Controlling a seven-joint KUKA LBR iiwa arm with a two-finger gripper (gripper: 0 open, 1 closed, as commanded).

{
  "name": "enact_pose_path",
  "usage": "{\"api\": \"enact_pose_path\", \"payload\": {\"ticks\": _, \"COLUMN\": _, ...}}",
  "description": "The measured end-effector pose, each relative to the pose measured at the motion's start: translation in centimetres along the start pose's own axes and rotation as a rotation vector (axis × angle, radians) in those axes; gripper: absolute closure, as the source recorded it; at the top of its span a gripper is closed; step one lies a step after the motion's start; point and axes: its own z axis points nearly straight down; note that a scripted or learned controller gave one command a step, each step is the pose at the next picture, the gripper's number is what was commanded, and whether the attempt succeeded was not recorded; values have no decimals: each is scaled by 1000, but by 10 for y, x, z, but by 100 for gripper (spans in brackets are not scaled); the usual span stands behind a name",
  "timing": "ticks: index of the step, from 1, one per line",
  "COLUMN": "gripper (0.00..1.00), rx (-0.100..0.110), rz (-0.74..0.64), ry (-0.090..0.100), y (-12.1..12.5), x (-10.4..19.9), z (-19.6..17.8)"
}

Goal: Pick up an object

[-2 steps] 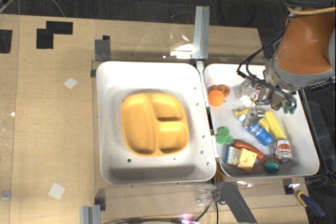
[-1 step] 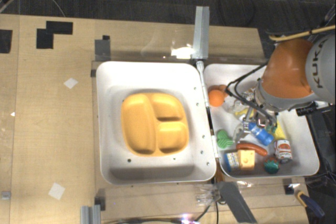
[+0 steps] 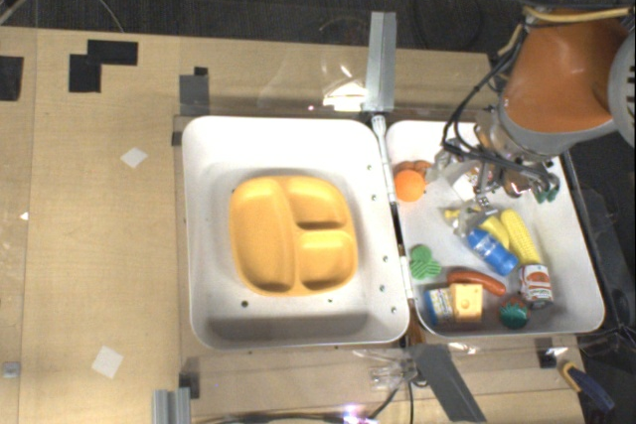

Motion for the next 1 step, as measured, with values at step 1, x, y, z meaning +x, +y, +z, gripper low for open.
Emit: {"api": "enact_pose_path", "payload": {"ticks": 1, "gripper": 0, "rx": 1, "rz": 361, "ry": 2, "y": -16, "x": 8, "z": 96}}
